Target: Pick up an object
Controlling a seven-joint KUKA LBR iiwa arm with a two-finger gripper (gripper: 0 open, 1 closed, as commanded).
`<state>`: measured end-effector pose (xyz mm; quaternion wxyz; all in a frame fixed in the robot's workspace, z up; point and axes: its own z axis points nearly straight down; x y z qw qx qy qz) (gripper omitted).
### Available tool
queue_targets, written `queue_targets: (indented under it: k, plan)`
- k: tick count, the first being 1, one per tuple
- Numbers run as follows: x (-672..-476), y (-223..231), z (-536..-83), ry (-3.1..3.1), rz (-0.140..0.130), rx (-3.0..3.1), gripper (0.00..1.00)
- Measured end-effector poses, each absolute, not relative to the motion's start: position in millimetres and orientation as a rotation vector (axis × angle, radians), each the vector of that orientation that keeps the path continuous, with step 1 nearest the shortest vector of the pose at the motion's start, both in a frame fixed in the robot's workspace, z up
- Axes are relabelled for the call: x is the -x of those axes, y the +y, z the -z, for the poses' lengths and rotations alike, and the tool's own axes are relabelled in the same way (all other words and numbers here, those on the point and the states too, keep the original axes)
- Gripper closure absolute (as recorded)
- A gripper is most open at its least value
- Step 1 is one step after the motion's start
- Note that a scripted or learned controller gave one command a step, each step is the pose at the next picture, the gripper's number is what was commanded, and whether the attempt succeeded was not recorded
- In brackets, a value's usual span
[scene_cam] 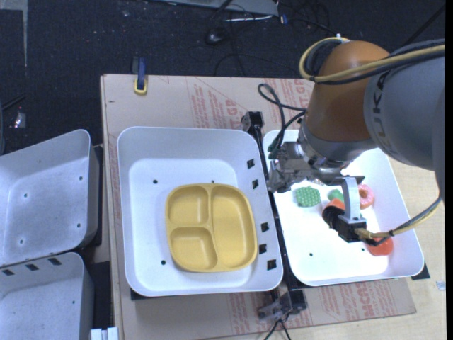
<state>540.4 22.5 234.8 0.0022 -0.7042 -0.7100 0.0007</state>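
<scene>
A grey robot arm with an orange band reaches in from the right, high above the bench and closest to the viewer. Its wrist hangs over the right bin. The gripper sits below the wrist, above the left edge of the right bin and toward that bin's far left corner. The wrist covers it from above, so I cannot tell whether the gripper is open or closed, and nothing can be seen held in it.

Two shallow white bins stand side by side on a tan bench.

The left bin holds one thing: a yellow plate with three compartments. The plate lies flat in the middle of the bin floor, a little toward the near edge, and all three compartments are bare.

The right bin holds several small things:
- A round green bumpy disc lies near the bin's left edge, just beside the gripper on its near side.
- A pink ring lies toward the right edge, partly hidden by the robot.
- An orange piece lies near the near right corner.

These small things lie apart from one another on the bin floor.

A small blue and yellow clamp sits at the far left corner of the bench.
</scene>
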Motion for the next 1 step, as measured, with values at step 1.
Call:
queue_targets:
  k: [1]
  plan:
    - [-522.7, 62.4, -231.4, -2.227, -0.003, 2.211, 1.00]
